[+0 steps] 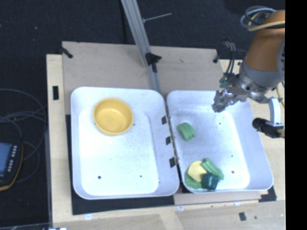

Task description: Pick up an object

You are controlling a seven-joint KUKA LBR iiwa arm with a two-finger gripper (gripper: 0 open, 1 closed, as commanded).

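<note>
From my remote seat I'm looking down on two shallow white plastic bins side by side on the pale wooden bench [115,63]. The grey arm with its orange band [266,42] comes in from the right, and its two-finger gripper [220,103] hangs over the far end of the right-hand bin [240,128], near that bin's back wall. The tip is small and dark against the white floor, and I honestly cannot tell how the jaws stand; I see nothing between them that I could call a held object.

In that same right-hand bin, a small crumpled green object [186,131] lies alone toward the left side, close to the divider between the bins, well apart from the gripper. Down in the bin's near left corner there's a little cluster: a yellow rounded piece [194,169] touching a light green elongated piece [211,167], with a darker teal-green block [209,181] pressed against both at the near edge.

Over in the left-hand bin [120,176], a round yellow plastic bowl [113,116] sits upright in the far left part, opening upward.

A slanted grey metal rail [136,25] runs from the top of the view down to the gap between the bins. At the left edge, a dark handheld pendant with an orange rim [8,164] sits off the bench with cables.
</note>
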